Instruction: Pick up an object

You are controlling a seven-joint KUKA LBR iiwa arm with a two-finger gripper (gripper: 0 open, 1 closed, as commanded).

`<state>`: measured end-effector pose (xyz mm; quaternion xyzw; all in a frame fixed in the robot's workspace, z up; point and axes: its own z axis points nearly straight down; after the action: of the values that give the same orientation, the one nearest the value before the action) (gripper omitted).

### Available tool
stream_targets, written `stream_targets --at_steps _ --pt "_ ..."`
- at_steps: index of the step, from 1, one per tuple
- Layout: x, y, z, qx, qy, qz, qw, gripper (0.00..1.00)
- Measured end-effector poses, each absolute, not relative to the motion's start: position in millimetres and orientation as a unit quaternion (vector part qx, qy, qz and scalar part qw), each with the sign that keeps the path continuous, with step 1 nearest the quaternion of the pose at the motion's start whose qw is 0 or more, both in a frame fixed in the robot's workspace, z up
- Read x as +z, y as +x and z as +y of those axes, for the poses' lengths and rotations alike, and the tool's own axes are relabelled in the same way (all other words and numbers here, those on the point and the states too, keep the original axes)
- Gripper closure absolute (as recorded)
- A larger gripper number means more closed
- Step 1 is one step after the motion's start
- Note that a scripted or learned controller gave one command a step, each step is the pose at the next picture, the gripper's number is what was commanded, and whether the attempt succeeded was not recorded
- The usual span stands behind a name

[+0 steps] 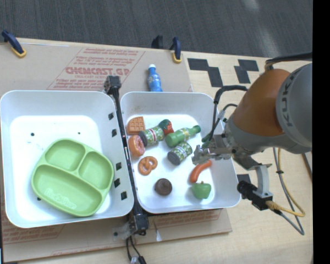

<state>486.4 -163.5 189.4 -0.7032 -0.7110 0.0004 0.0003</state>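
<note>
The right bin (170, 100) holds several toy foods. Among them are a waffle (135, 125), a pink donut (136, 145), a pretzel (147, 164), a brown chocolate ball (164, 187), two green bottles (157, 132) (183, 135), a dark can (179, 154), a red chili (199, 171) and a green pepper (201, 190). My gripper (207, 156) is low over the bin's right side. It sits just above the upper end of the red chili, right of the can. The wrist hides its tips.
The left bin (22, 109) holds a green divided plate (71, 175). A blue bottle (153, 78) lies on the cardboard behind the right bin. Black clips (114, 87) join the bins along the middle wall. Cables (286, 202) trail at the right of the arm.
</note>
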Motion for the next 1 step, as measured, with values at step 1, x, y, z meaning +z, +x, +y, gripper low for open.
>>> stream_targets --at_steps 1 --pt "199.9 488.0 -163.4 0.0002 -0.701 -0.713 -0.001 1.00"
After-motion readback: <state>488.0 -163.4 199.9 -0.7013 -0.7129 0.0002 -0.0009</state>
